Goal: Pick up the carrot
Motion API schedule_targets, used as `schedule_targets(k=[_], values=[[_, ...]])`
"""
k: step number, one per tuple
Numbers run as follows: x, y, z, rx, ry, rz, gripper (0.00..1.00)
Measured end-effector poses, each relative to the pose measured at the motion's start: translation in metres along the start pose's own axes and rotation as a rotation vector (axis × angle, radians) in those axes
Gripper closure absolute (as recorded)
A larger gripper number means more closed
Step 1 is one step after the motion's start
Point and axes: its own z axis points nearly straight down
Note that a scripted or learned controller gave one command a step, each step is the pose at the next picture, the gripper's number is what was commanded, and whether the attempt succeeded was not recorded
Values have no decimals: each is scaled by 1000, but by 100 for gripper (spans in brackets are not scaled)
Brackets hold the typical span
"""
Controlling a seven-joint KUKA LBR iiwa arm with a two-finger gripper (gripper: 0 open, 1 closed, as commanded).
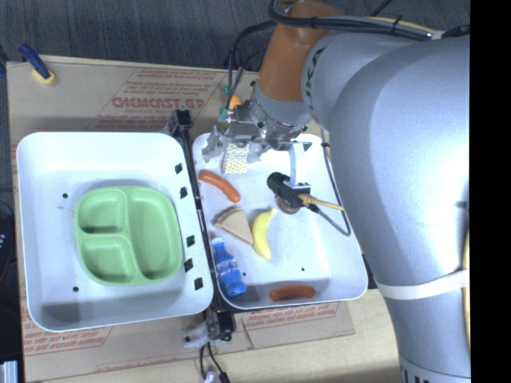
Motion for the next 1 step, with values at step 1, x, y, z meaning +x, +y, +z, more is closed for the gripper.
schedule_targets(k=[1], values=[[-65,-2,30,0,1,160,0]])
